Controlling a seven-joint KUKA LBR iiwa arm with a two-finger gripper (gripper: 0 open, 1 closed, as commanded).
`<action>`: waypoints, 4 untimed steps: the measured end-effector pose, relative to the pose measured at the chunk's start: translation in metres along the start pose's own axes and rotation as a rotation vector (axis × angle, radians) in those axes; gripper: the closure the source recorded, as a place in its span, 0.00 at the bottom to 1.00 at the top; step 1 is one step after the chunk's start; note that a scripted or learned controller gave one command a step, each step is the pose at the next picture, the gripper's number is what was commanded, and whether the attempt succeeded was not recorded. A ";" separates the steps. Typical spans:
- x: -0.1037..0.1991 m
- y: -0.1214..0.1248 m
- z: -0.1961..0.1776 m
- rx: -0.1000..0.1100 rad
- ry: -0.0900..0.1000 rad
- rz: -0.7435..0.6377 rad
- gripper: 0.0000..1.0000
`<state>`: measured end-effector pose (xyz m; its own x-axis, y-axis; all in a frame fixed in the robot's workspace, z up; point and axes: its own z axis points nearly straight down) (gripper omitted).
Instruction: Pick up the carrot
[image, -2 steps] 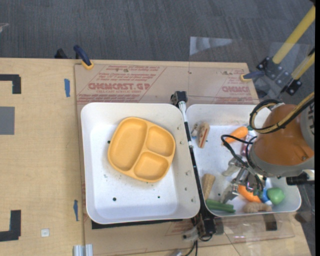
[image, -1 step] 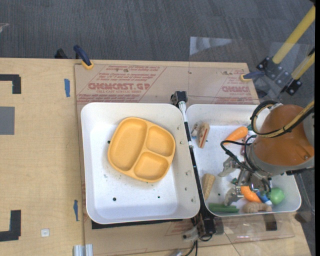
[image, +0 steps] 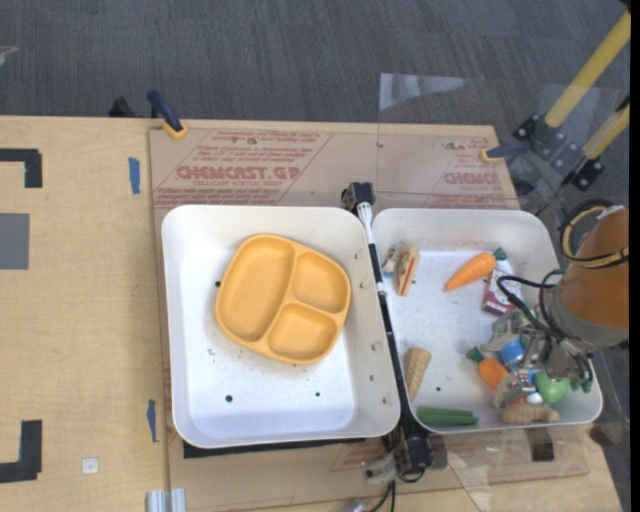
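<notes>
Lying in the right bin (image: 440, 230), toward its far side: the carrot (image: 470, 270), orange with a green tip at its right end, tilted so that the tip is pointing up and right; resting free on the white floor, touched by nothing; sitting just to its right, a small red and white packet (image: 495, 293); lying to its left near the bin's dividing wall, a small wooden clothespin-like piece (image: 404, 268); lying nearer the front, a tan waffle cone (image: 415, 366), and along the front wall a dark green long vegetable (image: 447, 416).

Hanging over the right bin's near right corner, well apart from the carrot: the gripper (image: 530, 375), reaching in from the right below the arm's orange band (image: 600, 275); crowding around and under it, a clutter of small toys, among them an orange piece (image: 491, 372), a blue piece (image: 511, 351), a green round piece (image: 552, 389) and a tan lumpy piece (image: 528, 411); cannot tell the hand's state, being tangled with cables and toys.

Sitting in the left bin (image: 200, 400): a yellow three-compartment plate (image: 283, 298), turned at a slant; dotting the floor around it, a few dark specks.
</notes>
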<state>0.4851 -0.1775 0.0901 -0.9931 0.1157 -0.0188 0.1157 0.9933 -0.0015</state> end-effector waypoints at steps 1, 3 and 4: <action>0.005 0.073 -0.001 -0.001 0.005 0.320 0.00; 0.003 0.028 0.000 -0.005 -0.001 -0.192 0.00; 0.003 0.040 -0.001 0.004 0.004 -0.098 0.00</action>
<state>0.4865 -0.1377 0.0906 -0.9997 0.0177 -0.0149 0.0178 0.9998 -0.0071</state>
